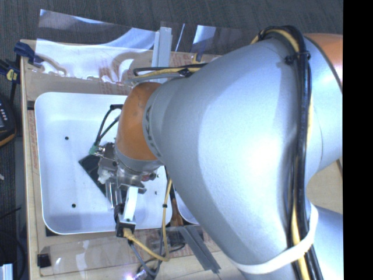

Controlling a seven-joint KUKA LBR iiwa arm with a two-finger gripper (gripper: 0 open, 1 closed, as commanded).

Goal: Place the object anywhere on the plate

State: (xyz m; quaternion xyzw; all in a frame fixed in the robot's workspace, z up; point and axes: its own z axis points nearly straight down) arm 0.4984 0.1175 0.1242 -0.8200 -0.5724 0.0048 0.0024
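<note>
Blue marks the far left, where a small clamp-like fitting sits at the top corner of the wooden bench. A crumpled clear sheet lies along the bench's back edge, shining in the light. Below it is the left bin, white and shallow, with two tiny dark specks on its floor, one toward the back and one toward the front. Near the middle of this bin is a dark piece, flat and roughly triangular, with a bit of green at its upper corner. It is the only loose thing to be seen in the bin and is taken here as the task's object. It lies on the bin floor, just left of the gripper and partly under it. The gripper is low over the bin, pointing down. Whether it is open or closed cannot be told, nor whether it touches the dark piece. Above it comes the orange band, then the grey arm, which bulks across the middle and right. A metal post stands at the bench's back edge, just above the arm. Under the arm a pale, curved corner of the right bin peeps out.
</note>
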